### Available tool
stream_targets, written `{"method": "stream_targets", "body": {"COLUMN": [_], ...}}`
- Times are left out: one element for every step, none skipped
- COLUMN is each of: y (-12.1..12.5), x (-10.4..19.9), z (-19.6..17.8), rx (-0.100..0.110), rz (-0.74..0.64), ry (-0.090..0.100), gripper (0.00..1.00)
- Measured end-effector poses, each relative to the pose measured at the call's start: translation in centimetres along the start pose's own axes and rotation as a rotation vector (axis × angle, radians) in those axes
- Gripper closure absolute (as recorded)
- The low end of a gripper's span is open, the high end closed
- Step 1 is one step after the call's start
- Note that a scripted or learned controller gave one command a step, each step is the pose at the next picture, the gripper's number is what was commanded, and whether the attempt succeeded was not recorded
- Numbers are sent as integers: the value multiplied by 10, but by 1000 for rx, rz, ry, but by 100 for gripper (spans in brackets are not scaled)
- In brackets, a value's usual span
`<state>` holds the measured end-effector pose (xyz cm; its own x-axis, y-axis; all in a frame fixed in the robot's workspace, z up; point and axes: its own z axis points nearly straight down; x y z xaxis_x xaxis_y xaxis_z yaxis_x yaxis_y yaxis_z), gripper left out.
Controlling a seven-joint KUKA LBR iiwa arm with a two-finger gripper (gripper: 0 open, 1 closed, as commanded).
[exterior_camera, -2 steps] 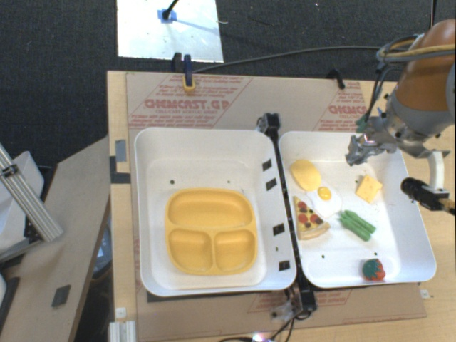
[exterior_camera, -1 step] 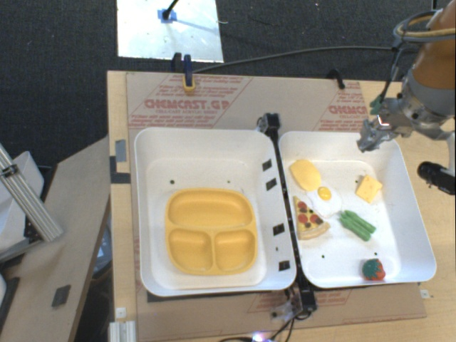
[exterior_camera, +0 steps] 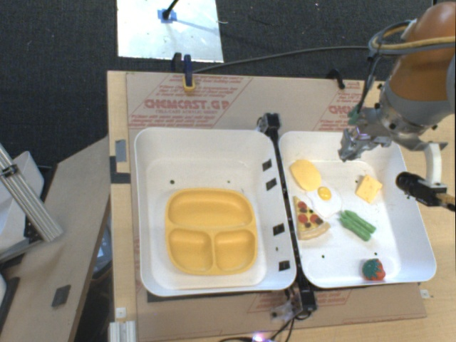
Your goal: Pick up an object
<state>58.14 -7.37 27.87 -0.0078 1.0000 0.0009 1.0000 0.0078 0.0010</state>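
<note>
White plastic makes up the two bins on the surface: the left bin (exterior_camera: 153, 162) carries one yellow tray (exterior_camera: 211, 230) with three compartments, and the right bin (exterior_camera: 420, 251) carries the toys. We count six there: one yellow oval (exterior_camera: 306, 174), one egg (exterior_camera: 325, 197), one pizza slice (exterior_camera: 310, 219), one cheese wedge (exterior_camera: 368, 189), one bean bundle (exterior_camera: 357, 225) and one strawberry (exterior_camera: 373, 269). Our end effector (exterior_camera: 354, 147) hovers over the right bin's far edge, and we cannot tell how it is set. We judge the cheese wedge the closest target, just nearward and slightly right of it; the oval lies near-left. The bean bundle's long axis runs from far-left to near-right.
</note>
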Motion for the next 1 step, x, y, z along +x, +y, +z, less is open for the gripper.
{"method": "stream_targets", "body": {"y": [-10], "x": [51], "z": [1], "rx": [0], "rz": [-2], "ry": [1], "gripper": [100]}}
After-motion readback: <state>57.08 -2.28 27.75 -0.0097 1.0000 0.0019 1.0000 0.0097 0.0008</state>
